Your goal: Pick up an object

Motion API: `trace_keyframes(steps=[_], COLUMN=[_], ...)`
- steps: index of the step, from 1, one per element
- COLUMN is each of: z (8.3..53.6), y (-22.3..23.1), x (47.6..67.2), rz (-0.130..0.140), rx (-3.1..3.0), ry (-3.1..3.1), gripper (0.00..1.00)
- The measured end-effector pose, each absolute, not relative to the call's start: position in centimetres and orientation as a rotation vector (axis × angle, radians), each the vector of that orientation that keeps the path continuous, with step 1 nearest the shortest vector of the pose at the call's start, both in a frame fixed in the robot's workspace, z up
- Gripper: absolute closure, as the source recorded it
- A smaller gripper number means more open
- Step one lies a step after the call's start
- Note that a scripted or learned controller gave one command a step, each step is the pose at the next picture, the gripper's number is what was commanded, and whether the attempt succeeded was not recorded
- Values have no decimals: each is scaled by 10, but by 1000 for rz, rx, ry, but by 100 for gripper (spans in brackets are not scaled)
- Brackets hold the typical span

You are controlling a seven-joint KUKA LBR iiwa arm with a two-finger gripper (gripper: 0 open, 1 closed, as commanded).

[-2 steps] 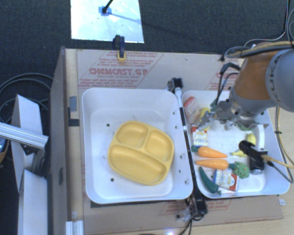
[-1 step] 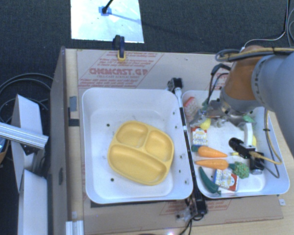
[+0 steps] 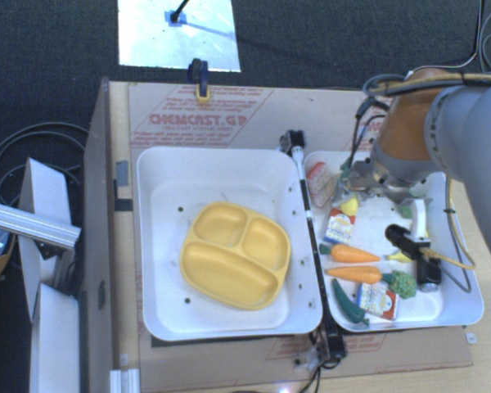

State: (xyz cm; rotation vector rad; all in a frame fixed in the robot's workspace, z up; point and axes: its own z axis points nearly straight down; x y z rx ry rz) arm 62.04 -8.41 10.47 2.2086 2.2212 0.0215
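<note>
The small yellow piece (image 3: 349, 206) lies in the far part of the right bin (image 3: 462, 305), just beside the gripper (image 3: 353, 185). We judge the step to be the approach to a grasp, and we cannot tell whether the gripper is open or closed. The next move calls for a clean descent over one item, since a red-and-white packet (image 3: 319, 182), a small carton (image 3: 338, 226), a carrot (image 3: 356, 254) and a broccoli floret (image 3: 403, 284) crowd this bin, while the left bin (image 3: 159, 219) holds a yellow divided tray (image 3: 236, 255).
</note>
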Motion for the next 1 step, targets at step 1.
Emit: trace_keyframes(steps=[1], z=[200], y=[-30], x=[570], rz=[6], rx=[2212], ry=[2230], gripper=[100])
